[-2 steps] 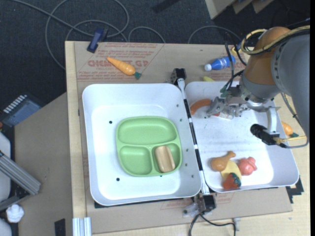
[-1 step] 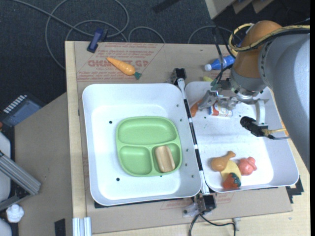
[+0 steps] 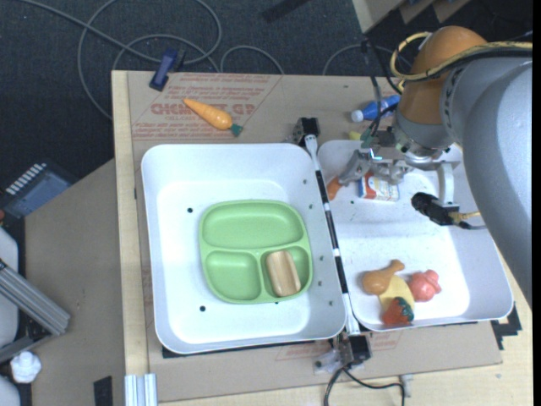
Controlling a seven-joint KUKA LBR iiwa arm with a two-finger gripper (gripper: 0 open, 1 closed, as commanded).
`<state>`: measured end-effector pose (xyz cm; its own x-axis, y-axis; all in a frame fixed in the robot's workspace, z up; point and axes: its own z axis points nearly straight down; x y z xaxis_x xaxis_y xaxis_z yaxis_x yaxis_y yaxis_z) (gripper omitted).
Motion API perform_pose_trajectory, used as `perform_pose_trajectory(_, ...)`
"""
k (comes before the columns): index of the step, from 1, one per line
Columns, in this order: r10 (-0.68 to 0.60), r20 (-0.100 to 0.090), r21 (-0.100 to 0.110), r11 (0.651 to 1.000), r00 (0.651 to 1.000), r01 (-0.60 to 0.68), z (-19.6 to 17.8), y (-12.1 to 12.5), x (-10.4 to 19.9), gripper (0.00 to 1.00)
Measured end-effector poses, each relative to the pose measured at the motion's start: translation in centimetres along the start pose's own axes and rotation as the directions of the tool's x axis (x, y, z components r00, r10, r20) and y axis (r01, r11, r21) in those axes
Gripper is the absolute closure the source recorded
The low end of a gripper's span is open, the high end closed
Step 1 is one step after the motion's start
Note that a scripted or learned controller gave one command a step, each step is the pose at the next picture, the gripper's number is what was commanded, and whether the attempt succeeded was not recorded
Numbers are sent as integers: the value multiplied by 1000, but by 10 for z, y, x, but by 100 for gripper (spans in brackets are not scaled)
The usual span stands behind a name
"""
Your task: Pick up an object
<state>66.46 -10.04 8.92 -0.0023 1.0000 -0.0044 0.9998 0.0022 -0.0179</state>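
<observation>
The carton [image 3: 382,190], a small white item with red and blue markings, lay in the upper left part of the right bin [image 3: 465,256], in the upper right of the frame. The gripper [image 3: 385,169] was positioned directly over the carton, at or very near its top. Contact could not be confirmed, and the state of the jaws could not be determined.

An orange item [image 3: 335,187] lay just left of the carton, against the bin's left wall. In the lower part of the same bin, well apart from the carton, a drumstick [image 3: 382,277], a pink item [image 3: 426,284] and a strawberry [image 3: 398,312] were grouped closely together.

The left bin [image 3: 169,227] occupied the centre of the frame. It held a green plate [image 3: 245,227] with three compartments, and a bun [image 3: 283,272] lay in the lower right compartment.

On the bench [image 3: 279,108], a carrot [image 3: 211,114] lay above the left bin. A blue-and-white marker [image 3: 376,110] lay above the right bin.
</observation>
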Motion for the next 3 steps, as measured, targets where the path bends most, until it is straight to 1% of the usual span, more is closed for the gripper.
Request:
perform_pose_trajectory(1,0,0,-3,1000,1000,0,0,1,0,0)
perform_pose_trajectory(2,2,0,-21,1000,1000,-2,-2,4,1,0)
perform_pose_trajectory(3,3,2,-28,1000,1000,-3,-3,5,4,0)
